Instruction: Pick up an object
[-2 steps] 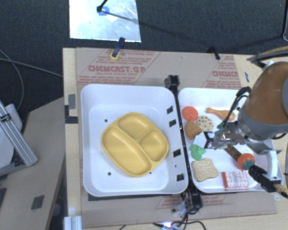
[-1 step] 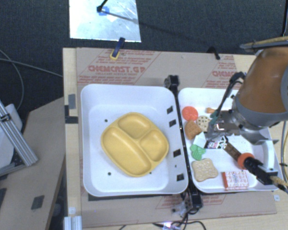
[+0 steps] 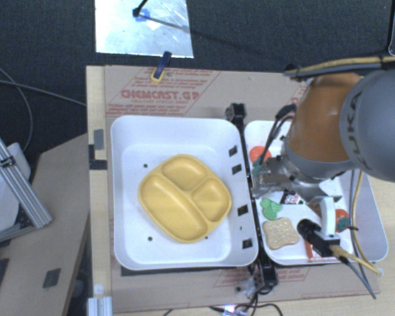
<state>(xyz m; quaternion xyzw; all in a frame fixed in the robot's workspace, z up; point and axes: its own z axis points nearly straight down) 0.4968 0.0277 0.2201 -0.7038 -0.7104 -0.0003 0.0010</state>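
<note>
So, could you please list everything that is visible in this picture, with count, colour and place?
left bin: one, white, centre of bench
divided plate: one, yellow, three compartments, inside left bin
right bin: one, white, beside left bin, partly under the arm
toast-shaped toy: one, tan, near front of right bin
green toy: one, green, right bin, behind the toast
orange-red object: one, right bin, far left part
cardboard sheet: one, brown with red print, under both bins
shiny sheet: one, silver, on dark floor behind bench
arm: one, grey with orange band, over right bin
</note>
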